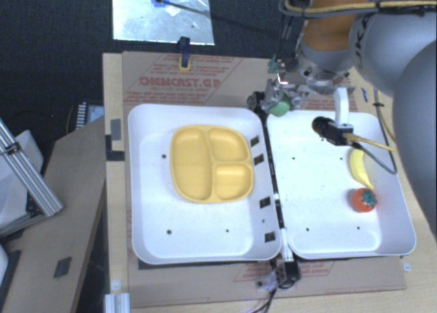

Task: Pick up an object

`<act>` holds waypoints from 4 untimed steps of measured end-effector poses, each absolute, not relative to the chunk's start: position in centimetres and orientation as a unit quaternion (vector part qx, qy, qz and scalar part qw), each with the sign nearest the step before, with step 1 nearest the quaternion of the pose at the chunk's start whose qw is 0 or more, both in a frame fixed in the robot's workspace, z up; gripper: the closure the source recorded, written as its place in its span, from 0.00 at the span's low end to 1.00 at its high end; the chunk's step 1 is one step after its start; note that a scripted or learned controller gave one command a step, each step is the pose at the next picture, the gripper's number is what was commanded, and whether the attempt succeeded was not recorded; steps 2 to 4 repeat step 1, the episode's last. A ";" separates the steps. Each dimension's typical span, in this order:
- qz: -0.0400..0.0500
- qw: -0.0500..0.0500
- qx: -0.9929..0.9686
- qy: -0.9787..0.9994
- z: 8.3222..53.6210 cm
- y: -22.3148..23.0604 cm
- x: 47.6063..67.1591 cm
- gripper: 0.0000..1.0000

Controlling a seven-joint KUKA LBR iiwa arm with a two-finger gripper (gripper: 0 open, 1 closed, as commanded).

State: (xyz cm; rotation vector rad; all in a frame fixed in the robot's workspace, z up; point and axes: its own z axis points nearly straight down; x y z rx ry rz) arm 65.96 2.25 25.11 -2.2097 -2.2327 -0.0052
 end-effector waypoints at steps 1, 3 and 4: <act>-0.001 0.001 -0.704 -0.711 24.7 7.7 65.1 1.00; -0.001 0.001 -0.704 -0.711 24.7 7.7 65.1 1.00; -0.001 0.001 -0.704 -0.711 24.7 7.7 65.1 1.00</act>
